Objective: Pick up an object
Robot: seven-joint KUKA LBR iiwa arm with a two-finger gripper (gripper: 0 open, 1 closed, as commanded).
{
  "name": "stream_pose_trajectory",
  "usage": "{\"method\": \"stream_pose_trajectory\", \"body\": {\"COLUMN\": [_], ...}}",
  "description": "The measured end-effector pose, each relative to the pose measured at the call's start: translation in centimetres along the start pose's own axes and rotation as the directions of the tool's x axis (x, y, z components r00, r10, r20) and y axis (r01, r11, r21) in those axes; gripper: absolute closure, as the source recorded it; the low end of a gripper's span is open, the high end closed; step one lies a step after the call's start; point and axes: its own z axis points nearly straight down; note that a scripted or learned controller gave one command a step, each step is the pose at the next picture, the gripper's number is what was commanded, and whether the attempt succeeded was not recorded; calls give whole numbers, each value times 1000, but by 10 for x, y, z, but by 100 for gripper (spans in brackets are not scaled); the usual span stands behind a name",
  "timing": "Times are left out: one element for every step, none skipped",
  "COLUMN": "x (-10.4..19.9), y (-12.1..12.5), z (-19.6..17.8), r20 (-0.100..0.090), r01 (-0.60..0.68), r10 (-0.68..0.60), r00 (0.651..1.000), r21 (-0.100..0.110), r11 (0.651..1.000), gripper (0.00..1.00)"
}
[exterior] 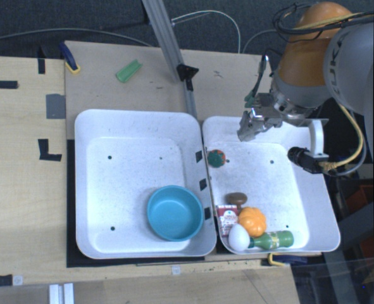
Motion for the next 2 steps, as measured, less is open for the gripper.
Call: {"method": "stream_pose_trajectory", "body": {"x": [55,109], "y": [-7,-19], "z": [-6,-10], "r20": [0,0], "r01": [0,1], "r10": [0,-1], "r00": [1000,1000], "r21": [1,1], "r11": [1000,1000], "gripper": [100,100]}}
